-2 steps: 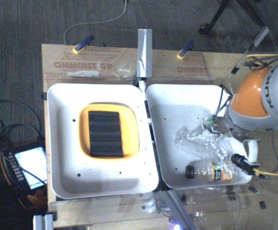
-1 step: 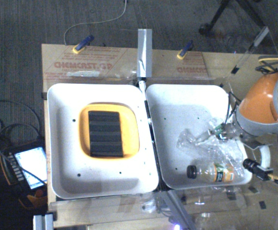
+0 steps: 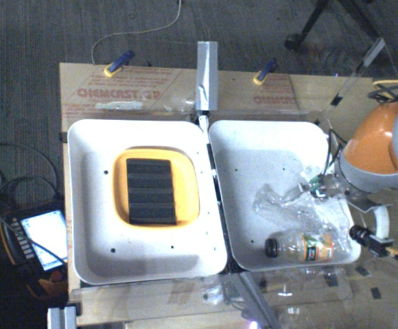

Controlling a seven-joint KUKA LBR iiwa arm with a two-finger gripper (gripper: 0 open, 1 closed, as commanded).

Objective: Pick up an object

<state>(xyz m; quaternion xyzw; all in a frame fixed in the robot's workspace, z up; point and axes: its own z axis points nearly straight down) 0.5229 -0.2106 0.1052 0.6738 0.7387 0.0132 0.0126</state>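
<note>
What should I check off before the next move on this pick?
1. Target in reach: plastic bottle lies on its side in the right bin, near the front wall. ok.
2. Clutter by target: crumpled clear plastic wrap sits just behind the bottle, seemingly touching it. not ok.
3. Tool over target: arm hangs over the bin's right edge, not above the bottle. not ok.
4. Tool finger state: hidden under the wrist. cannot tell.
5. Left bin: yellow tray with black insert lies flat, apart from the arm. ok.
</note>
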